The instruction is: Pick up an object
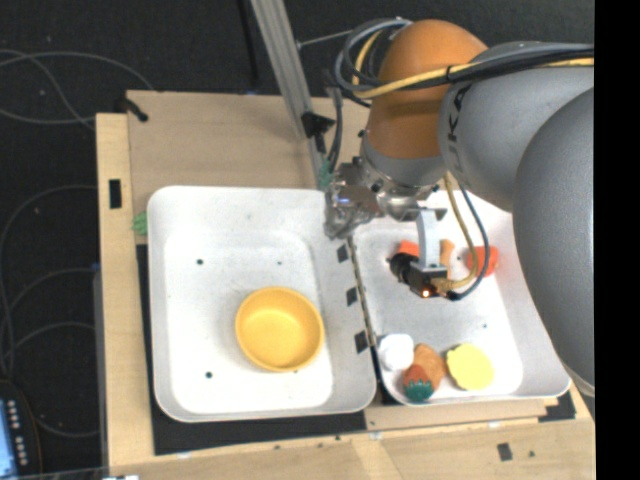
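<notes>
Nearest the camera, at the 6 o'clock edge of the right bin, three small objects are found clustered. An orange piece with a green end lies in the middle. A white piece touches it at its 10 o'clock, and a yellow round piece lies just beside it at 3 o'clock. All three are observed lying loose on the bin floor.

A yellow bowl is noted upright in the left bin, toward that bin's 5 o'clock, well apart from the cluster.

Farther back, an orange-red piece is recorded near the middle of the right bin, partly hidden by robot hardware.

The gripper is seen at the right bin's 10 o'clock corner, over the rim shared by the two bins. Whether it is set wide or narrow cannot be told.

The arm is seen reaching in from 3 o'clock, with its orange band over the far part of the bench.
</notes>
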Available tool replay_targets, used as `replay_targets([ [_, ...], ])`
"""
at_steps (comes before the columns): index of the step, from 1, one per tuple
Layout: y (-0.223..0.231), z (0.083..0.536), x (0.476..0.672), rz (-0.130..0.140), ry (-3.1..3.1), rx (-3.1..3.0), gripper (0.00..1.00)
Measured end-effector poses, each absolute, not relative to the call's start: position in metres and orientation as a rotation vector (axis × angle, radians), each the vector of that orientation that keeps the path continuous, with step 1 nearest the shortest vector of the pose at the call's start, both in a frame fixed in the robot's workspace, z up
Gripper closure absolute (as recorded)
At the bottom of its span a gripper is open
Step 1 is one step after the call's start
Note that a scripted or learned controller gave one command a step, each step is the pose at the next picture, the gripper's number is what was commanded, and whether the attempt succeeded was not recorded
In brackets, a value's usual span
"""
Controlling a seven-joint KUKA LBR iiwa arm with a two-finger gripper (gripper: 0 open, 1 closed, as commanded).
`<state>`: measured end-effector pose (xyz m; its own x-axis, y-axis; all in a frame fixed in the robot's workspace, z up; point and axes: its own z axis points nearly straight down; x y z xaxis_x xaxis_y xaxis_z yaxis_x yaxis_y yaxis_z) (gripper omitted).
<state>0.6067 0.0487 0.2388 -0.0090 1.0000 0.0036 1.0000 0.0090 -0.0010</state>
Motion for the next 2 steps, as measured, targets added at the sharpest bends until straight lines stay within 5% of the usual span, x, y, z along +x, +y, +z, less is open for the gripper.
replay_targets([
  [1, 0.0883, 0.2350, 0.5876, 0.000, -2.228, -2.211, 1.00],
  [2, 0.0867, 0.2349, 0.5881, -0.003, -2.224, -2.215, 0.00],
])
